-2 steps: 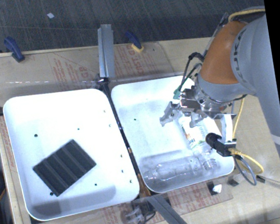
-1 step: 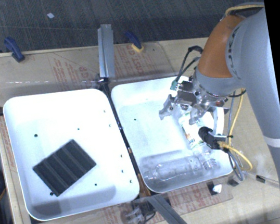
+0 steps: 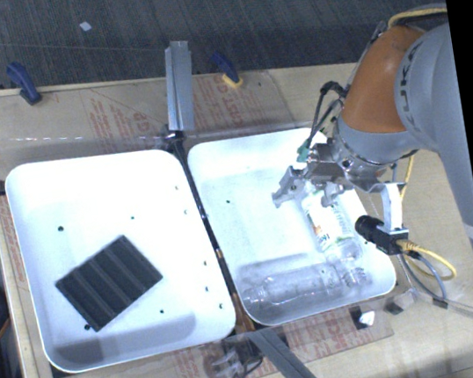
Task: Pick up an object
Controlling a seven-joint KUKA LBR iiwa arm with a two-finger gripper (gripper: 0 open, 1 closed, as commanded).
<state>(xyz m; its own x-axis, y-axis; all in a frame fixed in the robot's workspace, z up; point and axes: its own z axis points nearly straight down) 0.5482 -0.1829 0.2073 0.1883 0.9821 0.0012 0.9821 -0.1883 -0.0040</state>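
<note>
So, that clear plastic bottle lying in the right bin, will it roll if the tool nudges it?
Probably. The clear bottle lies on its side along the right bin's near wall, so a push could roll it. It looks see-through and likely light, and its smooth, round body may slip from the tool.

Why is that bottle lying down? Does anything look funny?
The clear bottle lies on its side along the near wall of the right bin, not standing. In the left bin, the dark ridged panel sits crooked. Nothing looks spilled or broken.

Overhead slant across both bins (image 3: 180, 161)
</note>
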